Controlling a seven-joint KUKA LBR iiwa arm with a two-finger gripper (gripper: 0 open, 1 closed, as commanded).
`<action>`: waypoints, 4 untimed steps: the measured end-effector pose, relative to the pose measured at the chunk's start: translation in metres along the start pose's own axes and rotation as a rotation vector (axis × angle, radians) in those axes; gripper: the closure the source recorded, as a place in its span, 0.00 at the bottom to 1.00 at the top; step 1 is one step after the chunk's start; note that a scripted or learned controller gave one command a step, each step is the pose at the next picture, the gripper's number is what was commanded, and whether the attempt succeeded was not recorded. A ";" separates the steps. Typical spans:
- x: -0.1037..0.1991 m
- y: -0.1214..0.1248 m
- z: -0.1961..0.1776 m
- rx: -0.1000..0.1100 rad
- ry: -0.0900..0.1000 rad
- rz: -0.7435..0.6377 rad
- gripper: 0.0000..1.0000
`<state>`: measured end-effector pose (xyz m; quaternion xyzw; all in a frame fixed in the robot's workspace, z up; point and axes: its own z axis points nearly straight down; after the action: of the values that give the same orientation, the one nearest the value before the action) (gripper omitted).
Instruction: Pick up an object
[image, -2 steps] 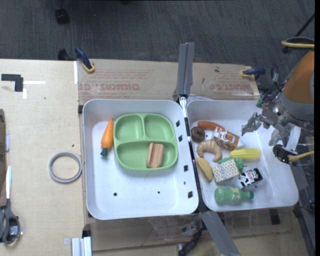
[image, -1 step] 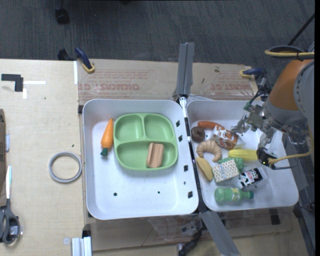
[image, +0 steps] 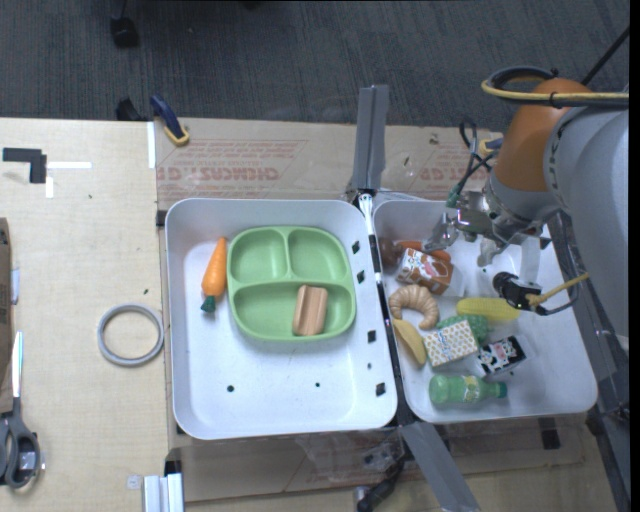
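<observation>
Gripper (image: 462, 228) low over the right bin (image: 570, 390), just above the orange-red packet (image: 422, 267) — grip state impossible to tell. Nothing lifted yet — pick not done.

Wooden bench (image: 80, 260) bears two white bins (image: 270, 390), tape ring (image: 130, 334), scissors (image: 18, 440).

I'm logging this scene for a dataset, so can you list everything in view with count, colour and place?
Bins: two, white, side by side on the bench.
Divided plate: one, green, left bin.
Hot dog: one, tan, plate's lower compartment.
Carrot: one, orange, left of plate.
Croissant: one, brown, right bin.
Banana: one, yellow, right bin.
Bottle: one, green, right bin front.
Tape ring: one, grey, bench left.
Scissors: one, grey, far left.
Arm: one, grey and orange, right.
End effector: one, over right bin.
</observation>
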<state>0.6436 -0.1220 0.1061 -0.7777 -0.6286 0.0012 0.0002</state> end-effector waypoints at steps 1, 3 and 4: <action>-0.012 -0.050 0.001 0.002 0.001 -0.262 0.00; -0.111 -0.145 0.018 0.004 0.003 -0.176 0.00; -0.111 -0.111 0.018 0.011 0.015 -0.072 0.00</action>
<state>0.5117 -0.2073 0.0886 -0.7547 -0.6560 -0.0012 0.0090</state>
